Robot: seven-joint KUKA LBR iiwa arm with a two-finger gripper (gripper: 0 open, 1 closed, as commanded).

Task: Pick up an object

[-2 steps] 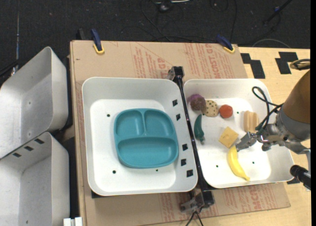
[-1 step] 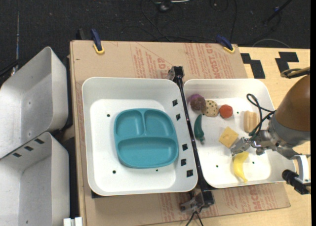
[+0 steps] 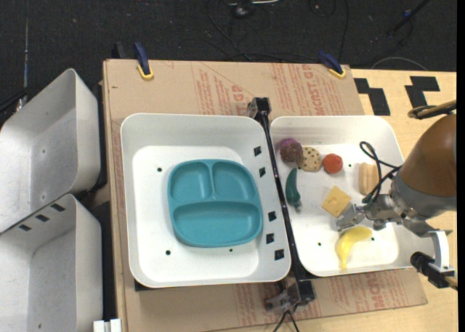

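Note:
The right bin (image 3: 385, 259) holds several food toys: a yellow banana (image 3: 352, 243) near the front, a yellow cheese wedge (image 3: 336, 200), a green pepper (image 3: 293, 187), a purple fruit (image 3: 290, 150), a speckled cookie (image 3: 312, 158), a red tomato (image 3: 333, 163) and a tan bread roll (image 3: 368, 177). My gripper (image 3: 357, 216) reaches in from the right and hangs low just above the banana's upper end, right of the cheese wedge. No object shows between its fingers.
A teal divided plate (image 3: 215, 203) lies in the left bin (image 3: 138, 178). A black divider (image 3: 275, 185) runs between the bins. The arm's orange band (image 3: 434, 160) overhangs the right bin's right side. Cardboard (image 3: 218, 83) underlies both bins; white containers (image 3: 43, 178) stand at far left.

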